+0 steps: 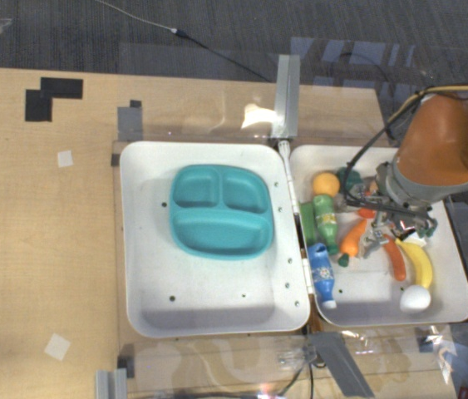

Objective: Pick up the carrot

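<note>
We see the gripper low in the right bin, just beside the carrot, which lies tilted near the bin's middle; whether it is released or clenched we cannot tell. Around it lie a green bottle, an orange ball, a blue bottle, a banana and a white egg (at the front corner). The left bin holds a teal divided plate.

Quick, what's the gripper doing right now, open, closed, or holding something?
Gripper: cannot be told; it sits low beside the carrot in the right bin.
</note>
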You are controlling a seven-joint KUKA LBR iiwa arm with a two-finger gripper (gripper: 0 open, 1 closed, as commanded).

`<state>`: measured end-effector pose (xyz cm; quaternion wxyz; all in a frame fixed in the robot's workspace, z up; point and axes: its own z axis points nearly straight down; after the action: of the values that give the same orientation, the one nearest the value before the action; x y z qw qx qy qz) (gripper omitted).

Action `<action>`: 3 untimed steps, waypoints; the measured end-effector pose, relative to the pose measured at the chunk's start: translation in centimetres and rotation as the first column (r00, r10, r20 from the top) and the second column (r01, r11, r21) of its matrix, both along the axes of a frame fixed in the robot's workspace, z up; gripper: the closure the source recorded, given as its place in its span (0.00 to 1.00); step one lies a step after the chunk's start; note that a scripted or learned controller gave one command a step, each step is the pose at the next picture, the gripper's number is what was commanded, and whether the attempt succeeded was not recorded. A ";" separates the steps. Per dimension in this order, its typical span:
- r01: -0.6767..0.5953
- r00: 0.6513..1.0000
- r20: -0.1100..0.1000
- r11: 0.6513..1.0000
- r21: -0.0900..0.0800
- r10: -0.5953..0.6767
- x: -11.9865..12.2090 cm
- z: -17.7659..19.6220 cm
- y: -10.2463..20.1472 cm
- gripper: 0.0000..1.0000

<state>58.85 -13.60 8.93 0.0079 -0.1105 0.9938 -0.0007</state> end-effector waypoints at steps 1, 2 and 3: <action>0.089 0.996 -0.004 0.996 -0.012 -0.089 2.1 0.0 4.2 0.00; 0.087 0.996 0.011 0.996 -0.012 -0.087 2.5 1.4 4.2 1.00; 0.132 0.991 -0.003 0.991 0.001 -0.132 1.7 5.0 4.5 1.00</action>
<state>60.56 -9.08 13.97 0.0065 -0.0445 0.9990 -0.0005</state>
